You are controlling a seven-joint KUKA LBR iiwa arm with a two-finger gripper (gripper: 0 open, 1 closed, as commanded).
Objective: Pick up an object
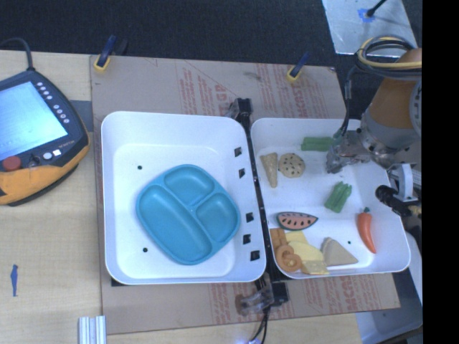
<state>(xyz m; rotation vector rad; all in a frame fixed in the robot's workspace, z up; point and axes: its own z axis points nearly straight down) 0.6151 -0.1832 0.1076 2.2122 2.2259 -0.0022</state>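
The robot's two-finger gripper (338,158) hangs low over the far right part of the right-hand shallow white bin (387,265). Its dark fingers are too blurred against the bin floor to tell whether they are spread or closed, and nothing can be seen between them. Just beside it, toward the bin's far wall, lies a flat green plastic bar (315,144). Nearer the camera rests a stubby green toy vegetable (337,197). Further out are a round speckled toy cookie (291,165), a pale wedge-shaped cone (270,169), a red watermelon slice (297,221), an orange toy carrot (366,232) and a heap of yellow cheese-like pieces (303,254). A blue sectioned plastic plate (188,213) sits alone in the left-hand white bin (115,267). The step appears to be the approach, before any grasp. The next move likely calls for centring over one item, probably the green bar, then descending and closing.
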